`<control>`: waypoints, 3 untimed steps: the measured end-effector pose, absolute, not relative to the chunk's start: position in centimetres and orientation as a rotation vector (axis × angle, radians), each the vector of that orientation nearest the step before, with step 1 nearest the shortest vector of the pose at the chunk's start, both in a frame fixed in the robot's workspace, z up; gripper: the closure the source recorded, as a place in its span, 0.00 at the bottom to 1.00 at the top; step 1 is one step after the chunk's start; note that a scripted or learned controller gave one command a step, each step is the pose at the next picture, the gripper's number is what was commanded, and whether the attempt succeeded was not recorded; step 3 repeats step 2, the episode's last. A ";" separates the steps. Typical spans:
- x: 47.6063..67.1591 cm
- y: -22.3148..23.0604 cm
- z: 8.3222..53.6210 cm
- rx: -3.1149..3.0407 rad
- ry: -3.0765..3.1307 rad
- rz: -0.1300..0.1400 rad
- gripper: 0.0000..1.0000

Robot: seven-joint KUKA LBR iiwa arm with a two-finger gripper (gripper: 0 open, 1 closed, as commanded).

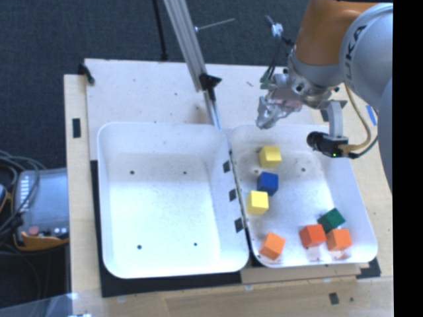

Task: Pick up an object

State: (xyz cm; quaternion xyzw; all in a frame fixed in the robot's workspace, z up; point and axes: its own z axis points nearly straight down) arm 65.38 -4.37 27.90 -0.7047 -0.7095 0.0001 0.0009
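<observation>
Hand [269, 116] poised above right bin's far edge; finger state not discernible. Yellow cube [269, 156] sited just below it, nearest target.

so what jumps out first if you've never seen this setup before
The big grey arm with its orange band comes in from the upper right, its gripper hanging over the back edge of the right bin. That bin holds bright blocks: a yellow one, a blue one, another yellow, and orange and green ones near the front.
</observation>
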 end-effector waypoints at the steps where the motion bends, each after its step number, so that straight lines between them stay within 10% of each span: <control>1: 66.4 0.8 27.7 -2.215 -2.230 -0.002 1.00; 3: 68.0 5.9 26.0 -2.215 -2.229 -0.001 1.00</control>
